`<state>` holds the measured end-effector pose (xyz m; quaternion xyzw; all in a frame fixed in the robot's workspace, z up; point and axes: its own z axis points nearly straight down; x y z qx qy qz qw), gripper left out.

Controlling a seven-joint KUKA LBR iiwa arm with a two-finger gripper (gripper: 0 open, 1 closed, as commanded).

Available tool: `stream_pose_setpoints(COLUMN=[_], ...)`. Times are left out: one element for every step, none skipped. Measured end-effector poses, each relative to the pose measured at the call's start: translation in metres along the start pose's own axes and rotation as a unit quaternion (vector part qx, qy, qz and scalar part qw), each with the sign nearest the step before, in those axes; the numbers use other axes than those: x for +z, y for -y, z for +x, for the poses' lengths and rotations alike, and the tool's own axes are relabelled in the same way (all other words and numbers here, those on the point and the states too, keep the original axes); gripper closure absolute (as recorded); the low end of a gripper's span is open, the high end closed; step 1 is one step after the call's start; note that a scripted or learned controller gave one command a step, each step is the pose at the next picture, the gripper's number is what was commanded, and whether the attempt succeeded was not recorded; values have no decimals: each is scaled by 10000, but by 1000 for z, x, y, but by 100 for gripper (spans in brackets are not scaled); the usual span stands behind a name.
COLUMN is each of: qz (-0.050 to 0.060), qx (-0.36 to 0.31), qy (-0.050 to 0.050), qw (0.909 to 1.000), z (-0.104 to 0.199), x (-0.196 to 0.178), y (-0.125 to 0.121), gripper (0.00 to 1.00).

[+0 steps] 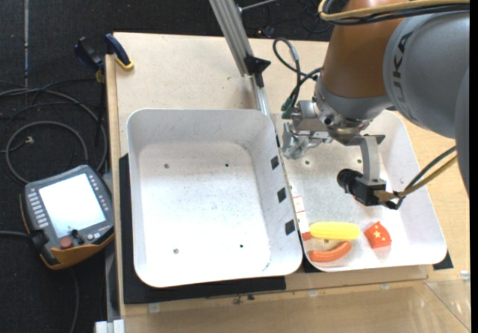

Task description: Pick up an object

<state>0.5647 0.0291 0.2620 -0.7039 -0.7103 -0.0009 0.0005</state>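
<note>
Pale wooden tabletop [187,74] carries two shallow white bins; our grey arm reaches in over the right-hand white bin [418,197]. We log the tool [297,141] near that bin's upper left corner, nothing visibly held; its opening we cannot tell. Candidates lie along the near edge, well apart from it: yellow corn-shaped toy [334,231], orange curved sausage-like piece [330,251], small red block [378,235]. Pick not yet done; approach and grasp remain. Arm's bulk hides part of the bin.
</note>
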Motion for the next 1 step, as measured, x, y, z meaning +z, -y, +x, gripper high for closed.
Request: stream_pose_setpoints(qz=[19], qx=[2], qy=[1], qw=[10000], z=[57], x=[17], y=[8], gripper=[100])
